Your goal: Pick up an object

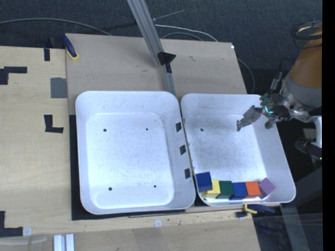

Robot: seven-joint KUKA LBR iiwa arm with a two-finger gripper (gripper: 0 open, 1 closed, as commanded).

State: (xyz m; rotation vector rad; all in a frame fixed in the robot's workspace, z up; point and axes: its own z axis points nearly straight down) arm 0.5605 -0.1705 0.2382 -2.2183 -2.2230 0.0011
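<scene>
Small blocks [233, 188] at lower right look light, stiff, tightly packed; the end purple block [266, 185] offers freest sides. Gripper [246, 120] hovers upper right, spread unclear

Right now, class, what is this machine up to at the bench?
A grey arm reaches in from the right, its claw poised over the upper part of the right bin. A row of coloured blocks sits along that bin's near edge, well apart from the claw. The left bin sits alongside.
</scene>
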